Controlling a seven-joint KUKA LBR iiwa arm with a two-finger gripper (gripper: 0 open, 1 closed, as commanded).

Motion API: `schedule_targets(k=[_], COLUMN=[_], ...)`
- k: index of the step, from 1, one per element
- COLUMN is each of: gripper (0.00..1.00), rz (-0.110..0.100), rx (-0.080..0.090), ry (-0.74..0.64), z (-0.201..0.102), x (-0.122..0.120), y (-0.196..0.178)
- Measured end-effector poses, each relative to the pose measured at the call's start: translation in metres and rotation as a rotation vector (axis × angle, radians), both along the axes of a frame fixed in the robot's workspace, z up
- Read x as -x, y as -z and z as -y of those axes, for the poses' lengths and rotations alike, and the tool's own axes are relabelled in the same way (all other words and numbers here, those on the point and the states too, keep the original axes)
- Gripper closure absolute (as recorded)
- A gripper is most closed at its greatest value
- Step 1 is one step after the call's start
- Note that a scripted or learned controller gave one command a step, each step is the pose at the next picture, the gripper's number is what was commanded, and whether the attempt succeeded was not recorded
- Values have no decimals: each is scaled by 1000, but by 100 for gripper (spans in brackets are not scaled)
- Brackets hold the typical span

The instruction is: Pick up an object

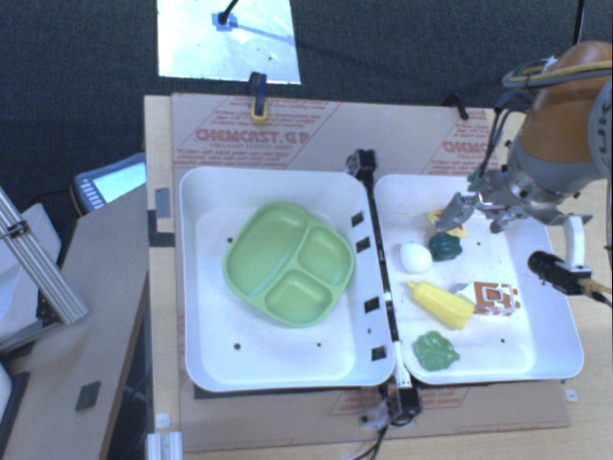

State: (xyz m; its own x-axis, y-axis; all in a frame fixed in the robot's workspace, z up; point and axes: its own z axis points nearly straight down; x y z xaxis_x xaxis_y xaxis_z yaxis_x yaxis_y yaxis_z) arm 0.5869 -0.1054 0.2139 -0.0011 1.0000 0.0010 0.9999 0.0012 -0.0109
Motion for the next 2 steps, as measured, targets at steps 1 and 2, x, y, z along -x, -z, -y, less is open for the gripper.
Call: schedule_targets(k=[1,2], gripper=[0,0], rz=[12,9], rx=[1,1], ry=[-2,-1], z=[0,-5], x=[-3,-5], y=[-6,55])
